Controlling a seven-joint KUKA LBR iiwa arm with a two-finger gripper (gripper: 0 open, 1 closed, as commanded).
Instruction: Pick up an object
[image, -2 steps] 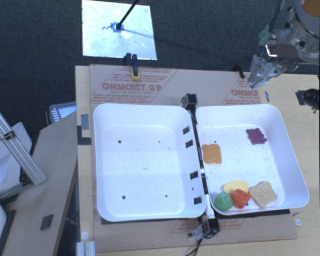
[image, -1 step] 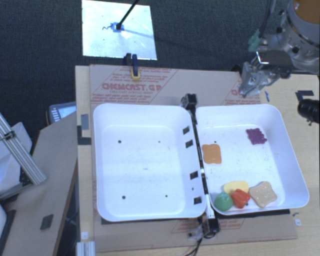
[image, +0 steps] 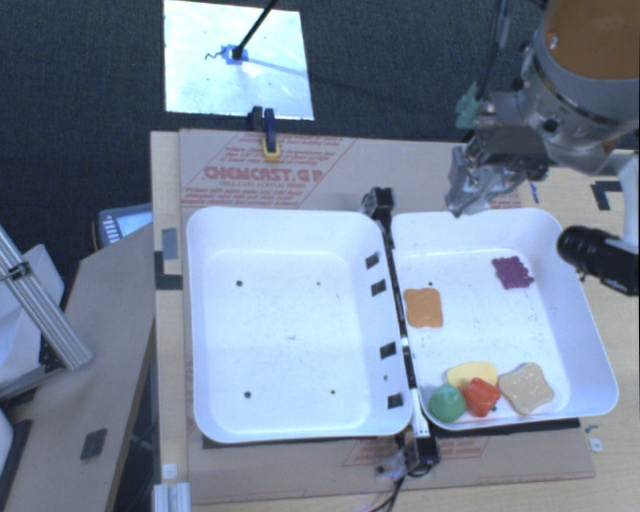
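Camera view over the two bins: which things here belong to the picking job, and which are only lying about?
For the job:
- two-finger gripper, above the right white bin
- purple bumpy piece
- orange flat square
- yellow piece
- green ball
- red piece
- tan slice

Lying about:
- left white bin
- yellow clamp
- printed cardboard sheet

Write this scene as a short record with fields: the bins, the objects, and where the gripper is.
right bin: purple piece near far side; orange piece by the divider
near edge cluster: green ball, yellow piece, red piece, tan bread-like piece
left bin: white
gripper: above right bin's far rim, holding nothing visible
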